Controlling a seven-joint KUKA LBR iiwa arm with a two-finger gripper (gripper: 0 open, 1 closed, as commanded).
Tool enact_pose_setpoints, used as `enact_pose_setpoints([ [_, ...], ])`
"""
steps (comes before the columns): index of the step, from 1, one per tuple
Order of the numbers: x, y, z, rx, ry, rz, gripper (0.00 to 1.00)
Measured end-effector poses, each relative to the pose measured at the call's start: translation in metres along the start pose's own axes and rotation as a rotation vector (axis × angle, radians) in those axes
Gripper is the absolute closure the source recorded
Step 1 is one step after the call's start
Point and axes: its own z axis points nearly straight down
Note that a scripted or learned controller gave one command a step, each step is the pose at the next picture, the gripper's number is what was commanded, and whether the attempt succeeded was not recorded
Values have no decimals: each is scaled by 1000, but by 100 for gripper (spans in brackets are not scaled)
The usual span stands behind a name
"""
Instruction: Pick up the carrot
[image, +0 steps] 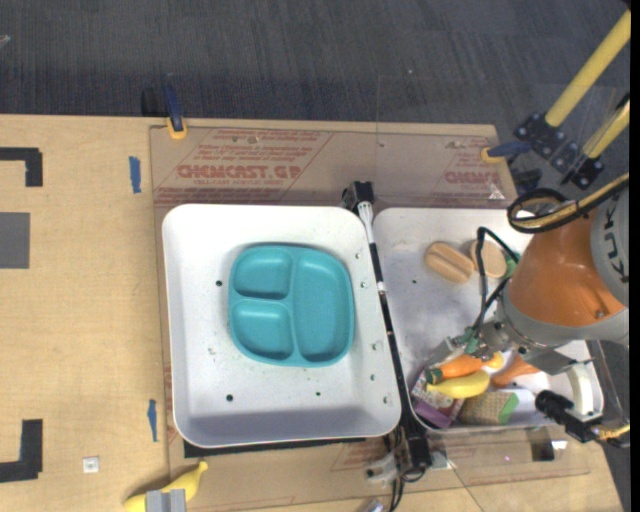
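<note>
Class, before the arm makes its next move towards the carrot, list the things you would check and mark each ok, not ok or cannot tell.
1. Orange carrot visible in the right white bin: ok.
2. Carrot lying apart from other items: not ok; yellow banana-shaped toy touches it.
3. Pincer positioned over the carrot: ok, hovering close beside it.
4. Pincer open or shut: cannot tell.
5. Carrot between the pincer's tips: cannot tell.
6. Teal divided plate in the left white bin out of the way: ok.

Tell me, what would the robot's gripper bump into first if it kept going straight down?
Probably the small orange carrot, lying just under the gripper atop the yellow toy banana; depth is hard to judge.
</note>
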Motion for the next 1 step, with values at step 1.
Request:
enact_pose_setpoints([
  [1, 0, 3, -10, -8, -3, 1, 100],
])
